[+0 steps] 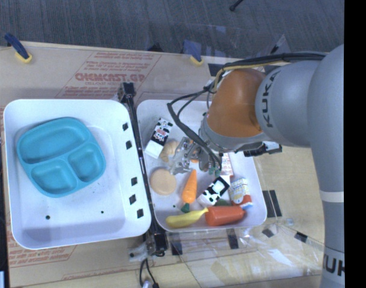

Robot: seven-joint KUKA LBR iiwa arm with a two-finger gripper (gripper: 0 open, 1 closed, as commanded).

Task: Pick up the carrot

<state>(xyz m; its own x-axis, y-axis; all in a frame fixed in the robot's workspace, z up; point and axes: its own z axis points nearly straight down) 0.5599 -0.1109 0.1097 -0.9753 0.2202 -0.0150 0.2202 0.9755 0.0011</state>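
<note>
Banana (186, 218) crowds the carrot (189, 187) by the right bin's (259, 212) near edge; I fear the gripper (186, 159) (grip state unreadable) nudging neighbours.

Carrot (189, 186) hemmed: round bun (163, 182) left, cow-print carton (215, 191) right, banana (186, 218) below

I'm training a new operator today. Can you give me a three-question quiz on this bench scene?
1. True or false: the carrot lies in the bin on the camera's right.
2. What sits in the other bin? A) banana B) blue tray C) carrot
3. Fill in: the yellow thing just below the carrot's green end is a ____.

Key: 1 true. 2 B, the blue tray. 3 banana.
</note>
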